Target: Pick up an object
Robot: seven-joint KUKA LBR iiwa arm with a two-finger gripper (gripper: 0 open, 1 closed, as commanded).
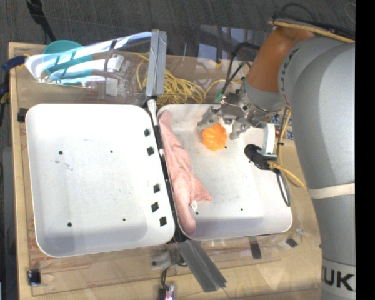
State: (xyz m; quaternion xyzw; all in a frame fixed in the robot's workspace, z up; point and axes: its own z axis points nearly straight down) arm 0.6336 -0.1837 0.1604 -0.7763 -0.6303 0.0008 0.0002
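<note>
Gripper [224,121] is low over the back of the right bin [262,214], fingers spread wide. An orange ball-like object [214,137] sits just beneath and between the fingertips, possibly touching, hard to tell. It's resting on the bin floor. A pink cloth [180,170] is bunched along that bin's left wall. Left bin [44,230] alongside.

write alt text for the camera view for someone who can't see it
The arm's tool hangs just above an orange ball in the right bin. A pink cloth lies along that bin's left wall, beside the left bin.
</note>
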